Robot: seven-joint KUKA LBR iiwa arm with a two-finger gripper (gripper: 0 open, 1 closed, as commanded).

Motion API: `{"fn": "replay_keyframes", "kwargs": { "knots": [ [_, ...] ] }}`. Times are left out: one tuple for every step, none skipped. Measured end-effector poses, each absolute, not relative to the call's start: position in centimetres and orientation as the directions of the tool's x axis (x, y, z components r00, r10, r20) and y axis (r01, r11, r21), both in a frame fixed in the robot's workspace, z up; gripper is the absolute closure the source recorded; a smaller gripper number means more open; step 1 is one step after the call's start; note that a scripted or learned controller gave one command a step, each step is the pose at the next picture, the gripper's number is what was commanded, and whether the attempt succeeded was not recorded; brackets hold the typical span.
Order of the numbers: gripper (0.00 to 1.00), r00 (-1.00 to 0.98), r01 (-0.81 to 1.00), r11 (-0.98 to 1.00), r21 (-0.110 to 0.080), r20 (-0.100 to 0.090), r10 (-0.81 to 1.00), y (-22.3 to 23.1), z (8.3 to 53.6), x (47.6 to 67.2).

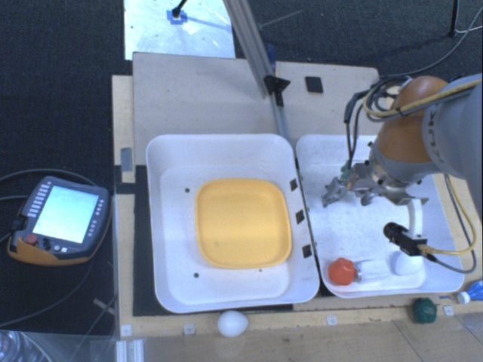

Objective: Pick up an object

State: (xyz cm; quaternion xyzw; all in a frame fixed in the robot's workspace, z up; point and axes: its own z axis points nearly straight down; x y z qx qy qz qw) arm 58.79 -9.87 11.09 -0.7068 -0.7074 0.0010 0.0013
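White egg (232, 323): on the bench's near edge, just outside the left bin – nearest the camera.
Bench (204, 89): pale board carrying two white bins side by side.
Left bin (170, 225): holds a yellow square plate (244, 222), lying flat in its middle.
Right bin (326, 225): the arm (445, 127) reaches over it from the right, its orange band above the wrist.
Gripper (339, 191): low over the bin's far-left part, pointing left – whether it is released or clenched I cannot tell; nothing shows in its grasp.
Orange ball (341, 271): in the right bin's near-left corner, well apart from the gripper.
White piece (407, 262): in the same bin's near-right corner, beside a small black part.
Pendant (56, 219): on the dark floor, far left of the bins.
Green ball (424, 310): outside the right bin, near its near-right corner.
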Motion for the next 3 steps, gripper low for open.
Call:
{"fn": "replay_keyframes", "kwargs": {
  "knots": [
    [1.00,0.000,1.000,0.000,0.002,0.000,1.000,-9.9,12.4,58.9],
    [1.00,-0.001,1.000,0.001,0.004,0.000,1.000,-9.4,17.0,58.5],
    [1.00,-0.001,1.000,0.001,0.004,0.000,1.000,-9.4,20.5,58.5]
  ]
}}
